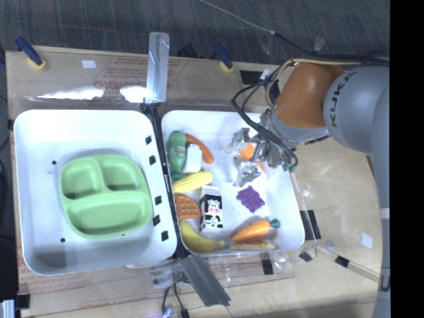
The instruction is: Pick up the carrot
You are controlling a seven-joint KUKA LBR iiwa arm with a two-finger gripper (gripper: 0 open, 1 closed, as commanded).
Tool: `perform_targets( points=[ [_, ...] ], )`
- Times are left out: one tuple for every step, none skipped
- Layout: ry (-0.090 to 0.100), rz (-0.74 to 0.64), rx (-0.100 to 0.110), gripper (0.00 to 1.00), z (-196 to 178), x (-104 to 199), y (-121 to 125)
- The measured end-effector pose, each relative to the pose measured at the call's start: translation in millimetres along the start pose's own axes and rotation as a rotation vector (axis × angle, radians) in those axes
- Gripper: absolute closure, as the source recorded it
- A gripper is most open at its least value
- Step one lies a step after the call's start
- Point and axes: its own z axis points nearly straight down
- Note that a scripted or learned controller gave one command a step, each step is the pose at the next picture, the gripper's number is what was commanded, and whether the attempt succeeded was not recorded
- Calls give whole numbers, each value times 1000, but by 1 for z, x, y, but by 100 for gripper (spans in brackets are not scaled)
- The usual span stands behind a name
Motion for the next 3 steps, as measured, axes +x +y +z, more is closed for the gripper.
perform_targets(
  points=[
    [-11,-4,4,100,-11,-2,0],
    [-10,-4,3,0,-11,-2,0],
    [-23,-7,8,100,-22,-5,0]
  ],
)
